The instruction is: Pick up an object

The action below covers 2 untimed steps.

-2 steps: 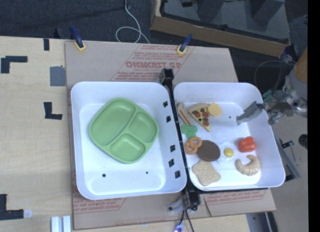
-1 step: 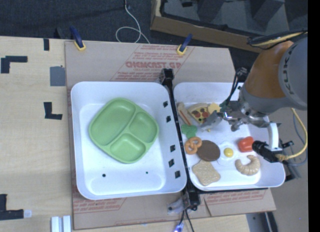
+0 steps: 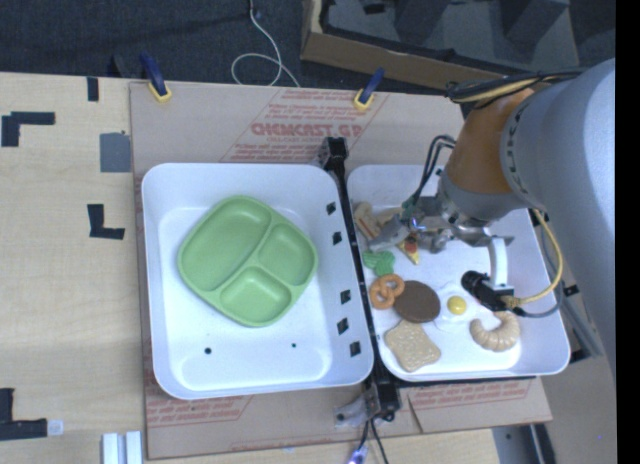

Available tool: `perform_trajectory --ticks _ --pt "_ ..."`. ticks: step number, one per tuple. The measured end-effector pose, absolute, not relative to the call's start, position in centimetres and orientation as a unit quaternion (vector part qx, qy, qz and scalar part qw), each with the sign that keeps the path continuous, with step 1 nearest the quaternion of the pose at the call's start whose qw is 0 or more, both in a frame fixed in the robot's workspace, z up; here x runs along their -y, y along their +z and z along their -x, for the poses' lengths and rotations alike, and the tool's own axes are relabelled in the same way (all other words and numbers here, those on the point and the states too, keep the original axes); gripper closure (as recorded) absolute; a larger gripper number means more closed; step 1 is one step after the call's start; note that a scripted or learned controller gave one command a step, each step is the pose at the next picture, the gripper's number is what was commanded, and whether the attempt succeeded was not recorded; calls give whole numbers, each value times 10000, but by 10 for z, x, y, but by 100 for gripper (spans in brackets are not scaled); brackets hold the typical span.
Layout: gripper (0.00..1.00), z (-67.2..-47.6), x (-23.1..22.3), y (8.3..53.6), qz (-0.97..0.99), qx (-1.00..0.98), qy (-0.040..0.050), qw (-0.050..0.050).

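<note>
I have the gripper (image 3: 420, 232) low in the upper-left part of the right bin (image 3: 540, 357), down among a small huddle of toy food pieces (image 3: 385, 237) against the divider, and from this angle I cannot tell whether it has closed on anything. Nothing is plainly caught, so I judge the pick not yet made. The trouble I foresee is crowding: the pieces there lie touching, with a green bit (image 3: 380, 262) just beside them, so the gripper may nudge one aside, snag two, or scrape the bin wall and come up with nothing. The looping cables (image 3: 545, 282) at the wrist hang over the bin and could brush what lies beneath. Easier candidates sit further down the same bin: a pretzel (image 3: 386, 291) touching a brown patty (image 3: 417, 302), a slice of toast (image 3: 413, 345) near the front rim, a fried egg (image 3: 456, 306), and a croissant (image 3: 496, 331) toward the right. The left bin (image 3: 165, 252) holds a green divided plate (image 3: 248, 261), well apart from the work. Blue clamps (image 3: 368, 89) pin the cardboard sheet (image 3: 230, 122) to the surface (image 3: 60, 282).
</note>
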<state>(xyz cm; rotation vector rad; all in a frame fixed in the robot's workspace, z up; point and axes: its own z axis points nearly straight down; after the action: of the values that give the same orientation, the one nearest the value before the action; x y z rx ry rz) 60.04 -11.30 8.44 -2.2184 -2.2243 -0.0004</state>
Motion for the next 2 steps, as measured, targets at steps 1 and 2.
perform_trajectory --ticks 1,2 --pt "0 -653 98 84 7058 7084 -4 -5" --pt "100 -651 99 95 7061 7081 14 16"
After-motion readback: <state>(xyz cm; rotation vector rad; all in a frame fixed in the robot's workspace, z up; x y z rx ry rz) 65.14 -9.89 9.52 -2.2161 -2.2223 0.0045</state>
